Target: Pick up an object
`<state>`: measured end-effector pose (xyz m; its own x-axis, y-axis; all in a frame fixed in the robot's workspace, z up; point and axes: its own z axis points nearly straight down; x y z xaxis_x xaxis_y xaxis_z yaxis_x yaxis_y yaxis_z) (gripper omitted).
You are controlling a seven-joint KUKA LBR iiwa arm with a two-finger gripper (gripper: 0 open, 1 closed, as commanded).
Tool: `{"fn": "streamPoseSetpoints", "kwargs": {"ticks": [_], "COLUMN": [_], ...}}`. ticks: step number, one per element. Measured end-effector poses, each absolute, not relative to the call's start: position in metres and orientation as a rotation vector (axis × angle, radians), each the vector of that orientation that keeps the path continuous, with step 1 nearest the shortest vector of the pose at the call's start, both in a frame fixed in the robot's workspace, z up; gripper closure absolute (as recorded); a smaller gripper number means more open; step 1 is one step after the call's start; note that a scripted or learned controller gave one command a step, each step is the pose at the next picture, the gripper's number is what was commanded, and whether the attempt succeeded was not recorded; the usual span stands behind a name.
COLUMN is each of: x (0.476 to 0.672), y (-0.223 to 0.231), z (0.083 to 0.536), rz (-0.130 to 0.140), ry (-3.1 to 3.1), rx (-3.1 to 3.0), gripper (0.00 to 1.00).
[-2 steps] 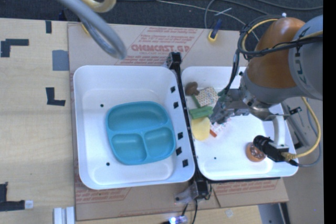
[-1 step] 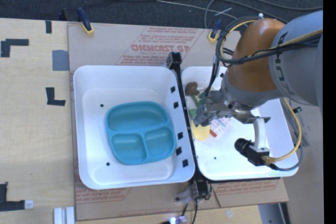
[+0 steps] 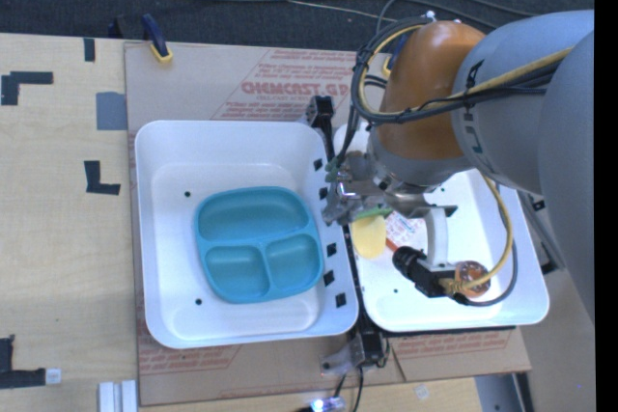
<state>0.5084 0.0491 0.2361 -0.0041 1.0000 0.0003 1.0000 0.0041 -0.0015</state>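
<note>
My gripper [image 3: 346, 205] reaches down at the left side of the right bin [image 3: 502, 304], close to the wall it shares with the left bin. A pale yellow object [image 3: 368, 238] lies just below the gripper, touching or nearly touching it. Beside it is a red and white packet [image 3: 402, 229]. A small brown round object [image 3: 472, 276] rests near the bin's front right. The arm's orange band and grey body cover most of the right bin's back half.
The left bin [image 3: 159, 169] holds a blue divided plate [image 3: 258, 241] with three compartments. Black clips [image 3: 320, 111] sit along the edge between the bins. Cardboard lies under both bins, and wooden bench extends to the left.
</note>
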Motion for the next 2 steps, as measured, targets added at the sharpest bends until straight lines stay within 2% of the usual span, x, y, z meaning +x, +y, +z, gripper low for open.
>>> {"fn": "streamPoseSetpoints", "kwargs": {"ticks": [1,2], "x": [0.5107,0.5105], "y": [0.1031,0.1014], "z": [0.2183,0.2190], "rz": [0.005,0.004], "ry": [-2.225,-2.223], "rx": [-2.215,-2.217], "gripper": [1.00,0.00]}}
